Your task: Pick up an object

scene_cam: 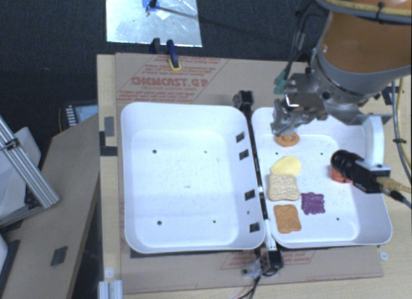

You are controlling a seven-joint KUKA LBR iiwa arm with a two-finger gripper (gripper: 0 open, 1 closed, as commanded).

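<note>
The small orange disc [288,141] is the piece to watch. It lies flat on the floor of the right bin [362,228], near that bin's far edge. The gripper [282,129] stands right over the disc's far rim, its tip at or just above it. From this slant you cannot tell whether it touches the disc, nor whether it is spread or closed. Nothing is seen held.

Just in front of the disc you have a yellow piece [285,164]. A pale cracker square [283,188] touches it on the near side. Nearer still lies a brown-orange toast slice [287,218]. A purple piece [313,202] lies in front of the disc and to its right. A red piece [337,176], partly hidden, lies well to the disc's right.

Left of the disc, past the black-clipped seam, is the left bin [187,182]. Beyond the disc and to its left, the brown board [170,80] under both bins carries red print. You can read "CHEMCAST" and then what looks like "GP". The smaller lines are too fine to read.
</note>
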